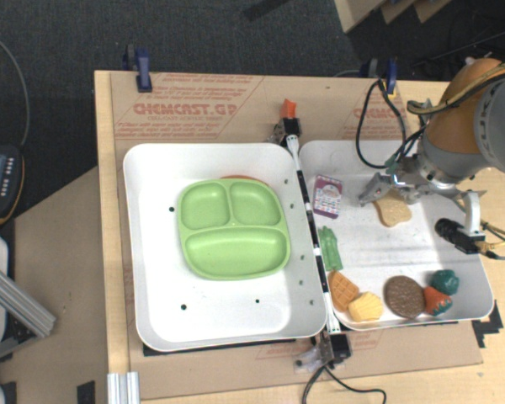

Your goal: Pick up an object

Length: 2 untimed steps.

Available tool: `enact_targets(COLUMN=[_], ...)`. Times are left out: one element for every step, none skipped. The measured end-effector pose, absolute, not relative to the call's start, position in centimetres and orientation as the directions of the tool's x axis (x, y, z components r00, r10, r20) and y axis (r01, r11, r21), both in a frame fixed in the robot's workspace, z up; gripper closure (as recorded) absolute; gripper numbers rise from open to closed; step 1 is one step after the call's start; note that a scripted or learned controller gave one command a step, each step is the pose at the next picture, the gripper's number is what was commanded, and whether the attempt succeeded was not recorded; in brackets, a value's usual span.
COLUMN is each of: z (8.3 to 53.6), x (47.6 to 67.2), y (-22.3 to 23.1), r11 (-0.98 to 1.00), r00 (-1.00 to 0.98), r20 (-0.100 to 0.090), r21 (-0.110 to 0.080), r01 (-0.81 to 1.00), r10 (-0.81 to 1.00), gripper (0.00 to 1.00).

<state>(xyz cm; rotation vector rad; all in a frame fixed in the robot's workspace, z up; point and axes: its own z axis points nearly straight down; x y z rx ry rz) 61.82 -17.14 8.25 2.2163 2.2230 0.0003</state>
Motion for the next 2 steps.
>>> enact_targets(z=[10.0,13.7], x=[62.1,55.8], y=[-17.4,-18.1], r11=[0.002,-0.003], r00=[-0.002,0.003], r20=[-0.006,0.001], r21=[0.013,-0.003], r01=[1.000,1.000], r10=[1.000,1.000], gripper=[1.00,1.00])
